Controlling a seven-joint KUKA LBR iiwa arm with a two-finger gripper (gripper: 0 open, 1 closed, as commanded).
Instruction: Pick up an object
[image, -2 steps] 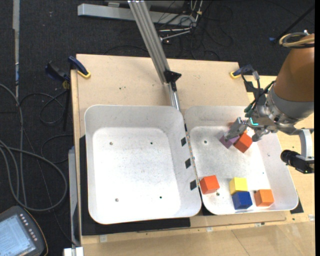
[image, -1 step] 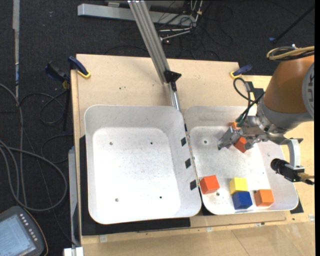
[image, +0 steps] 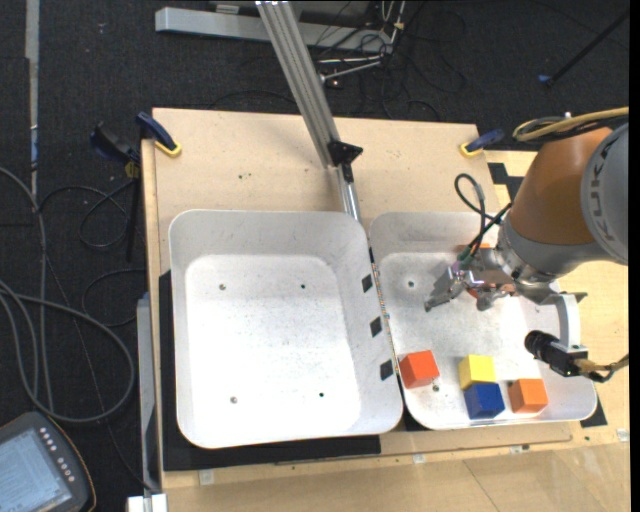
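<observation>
Along the front of the right bin (image: 430, 235) lie several small blocks: an orange cube (image: 419, 367), a yellow cube (image: 478, 370), a blue cube (image: 484, 400) just in front of it, and another orange cube (image: 528, 396) at the right. My gripper (image: 455, 288) hangs over the middle of that bin, pointing left, well behind the blocks. Nothing shows between its dark fingers (image: 440, 294). The arm's grey and orange body hides the bin's right rear part.
The left bin (image: 200, 235) sits beside the right one on the wooden bench. A slanted metal pole (image: 305, 85) runs from the top down to the divide between the bins. Clamps sit at the bench's rear corners. A cable loops near the wrist.
</observation>
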